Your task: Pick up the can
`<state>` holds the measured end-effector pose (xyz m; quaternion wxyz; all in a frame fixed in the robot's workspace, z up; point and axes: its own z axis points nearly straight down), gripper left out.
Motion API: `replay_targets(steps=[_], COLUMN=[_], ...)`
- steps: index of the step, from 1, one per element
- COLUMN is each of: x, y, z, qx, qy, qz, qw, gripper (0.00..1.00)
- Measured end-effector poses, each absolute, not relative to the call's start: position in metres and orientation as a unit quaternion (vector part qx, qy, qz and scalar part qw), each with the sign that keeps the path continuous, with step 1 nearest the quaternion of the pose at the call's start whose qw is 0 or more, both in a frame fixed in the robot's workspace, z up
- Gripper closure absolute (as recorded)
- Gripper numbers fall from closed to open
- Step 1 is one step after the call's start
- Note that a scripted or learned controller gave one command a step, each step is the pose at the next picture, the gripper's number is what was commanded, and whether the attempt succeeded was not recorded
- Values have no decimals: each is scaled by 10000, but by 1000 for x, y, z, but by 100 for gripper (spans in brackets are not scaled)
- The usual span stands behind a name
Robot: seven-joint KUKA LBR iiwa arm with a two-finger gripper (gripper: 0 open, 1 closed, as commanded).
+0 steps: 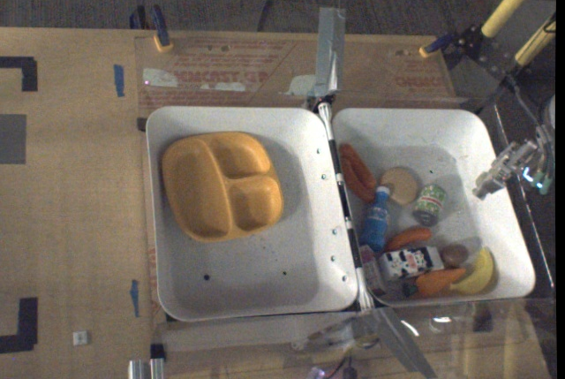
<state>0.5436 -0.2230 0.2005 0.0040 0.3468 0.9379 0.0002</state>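
The can (430,203) is small, with a green and white label. It lies in the right bin (459,128), near the middle, next to a tan round disc (401,185). My gripper (494,180) hangs over that bin's right rim, to the right of the can and a little above it in the view. A clear gap separates it from the can, and nothing shows in its grasp.
Around the can lie a blue bottle (377,220), red sausages (358,172), an orange carrot (409,238), a milk carton (410,263) and a banana (478,274). The left bin (300,139) holds a yellow divided plate (222,185).
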Motion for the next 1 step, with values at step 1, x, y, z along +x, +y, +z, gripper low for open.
replay_targets(steps=[1], x=[519], y=[-224], z=[114], qx=[3188], qy=[9478], qz=[-1], qw=[31], gripper=[100])
